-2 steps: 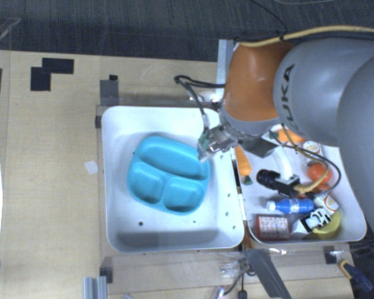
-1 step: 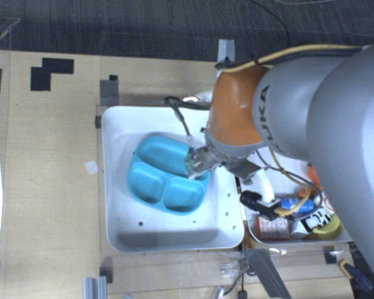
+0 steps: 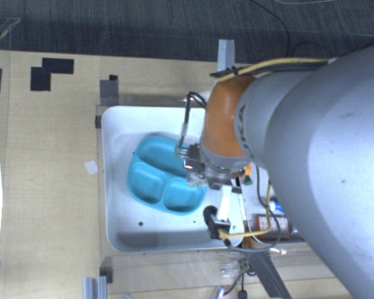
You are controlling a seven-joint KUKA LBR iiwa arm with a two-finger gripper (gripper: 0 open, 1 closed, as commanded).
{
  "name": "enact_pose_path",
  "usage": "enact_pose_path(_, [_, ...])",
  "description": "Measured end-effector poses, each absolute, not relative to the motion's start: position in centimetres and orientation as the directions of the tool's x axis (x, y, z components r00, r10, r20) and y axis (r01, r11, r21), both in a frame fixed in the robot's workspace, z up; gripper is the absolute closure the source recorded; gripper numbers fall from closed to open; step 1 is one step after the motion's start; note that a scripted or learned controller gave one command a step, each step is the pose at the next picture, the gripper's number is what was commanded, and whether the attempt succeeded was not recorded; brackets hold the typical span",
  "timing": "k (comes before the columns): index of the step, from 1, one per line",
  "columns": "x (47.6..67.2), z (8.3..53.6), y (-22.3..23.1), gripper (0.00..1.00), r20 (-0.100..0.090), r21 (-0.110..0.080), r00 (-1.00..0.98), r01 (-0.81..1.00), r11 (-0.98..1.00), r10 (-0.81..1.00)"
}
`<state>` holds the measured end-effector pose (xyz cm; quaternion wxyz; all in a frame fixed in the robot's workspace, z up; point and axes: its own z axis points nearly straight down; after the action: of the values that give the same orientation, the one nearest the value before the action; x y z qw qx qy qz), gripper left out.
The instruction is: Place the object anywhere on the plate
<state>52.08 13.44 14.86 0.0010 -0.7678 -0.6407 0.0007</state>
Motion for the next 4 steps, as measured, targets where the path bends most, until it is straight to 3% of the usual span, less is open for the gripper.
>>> enact_pose_path(1, [55.1, 9.5, 17.0, 1.0, 0.004, 0.012, 0.093, 0.996, -0.093, 0.996])
enact_pose_path(2, [53.4, 18.4, 9.1, 1.0, 0.0, 0.001, 0.177, 0.984, -0.177, 0.984])
enact_pose_path(3, [58.2, 18.6, 15.0, 1.0, -0.001, -0.001, 0.037, 0.999, -0.037, 0.999])
enact_pose_path(4, [52.4, 11.1, 22.6, 1.0, -0.002, -0.002, 0.185, 0.983, -0.185, 0.983])
